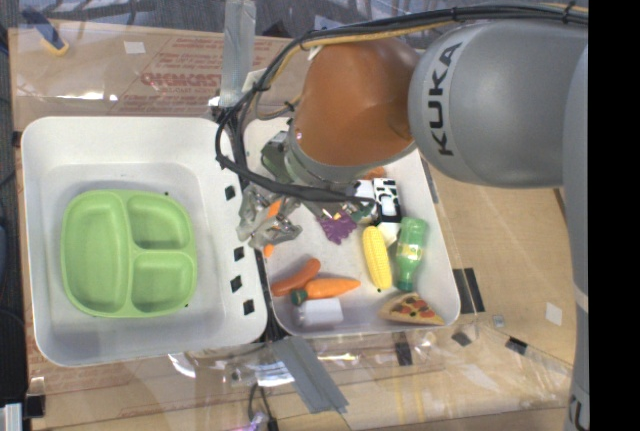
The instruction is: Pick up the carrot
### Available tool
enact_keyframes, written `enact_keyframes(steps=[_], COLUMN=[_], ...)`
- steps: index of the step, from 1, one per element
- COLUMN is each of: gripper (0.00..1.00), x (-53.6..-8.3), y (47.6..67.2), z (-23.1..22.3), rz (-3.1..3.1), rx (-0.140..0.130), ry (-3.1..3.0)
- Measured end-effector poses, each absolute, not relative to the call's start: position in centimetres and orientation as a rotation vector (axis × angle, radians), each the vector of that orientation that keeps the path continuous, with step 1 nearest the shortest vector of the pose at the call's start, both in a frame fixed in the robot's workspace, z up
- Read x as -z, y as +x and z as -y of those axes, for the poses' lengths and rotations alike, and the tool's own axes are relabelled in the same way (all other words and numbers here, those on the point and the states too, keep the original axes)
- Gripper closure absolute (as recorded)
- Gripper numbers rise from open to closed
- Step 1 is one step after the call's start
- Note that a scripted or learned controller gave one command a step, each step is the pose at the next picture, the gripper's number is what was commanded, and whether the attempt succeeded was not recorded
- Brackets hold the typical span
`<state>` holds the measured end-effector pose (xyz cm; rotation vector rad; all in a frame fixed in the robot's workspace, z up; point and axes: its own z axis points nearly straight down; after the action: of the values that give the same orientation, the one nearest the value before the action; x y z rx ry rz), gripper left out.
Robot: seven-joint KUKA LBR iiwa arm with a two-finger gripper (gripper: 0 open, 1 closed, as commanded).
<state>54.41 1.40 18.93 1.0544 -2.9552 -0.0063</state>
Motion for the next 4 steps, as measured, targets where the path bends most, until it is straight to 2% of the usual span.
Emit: enact_keyframes(steps=[1, 2, 3, 4], gripper=[1.0, 1.0, 1.0, 1.0], x=[-21.8, -21.8, -26.6, -25.9], y=[59.9, 51.6, 47.7, 50.2], z=[-0.7, 1.4, -0.9, -1.9], rz=[2.869, 2.706, 2.487, 1.834], rx=[-0.002, 0.001, -0.002, 0.001], ry=[1.289, 1.595, 1.926, 2.553])
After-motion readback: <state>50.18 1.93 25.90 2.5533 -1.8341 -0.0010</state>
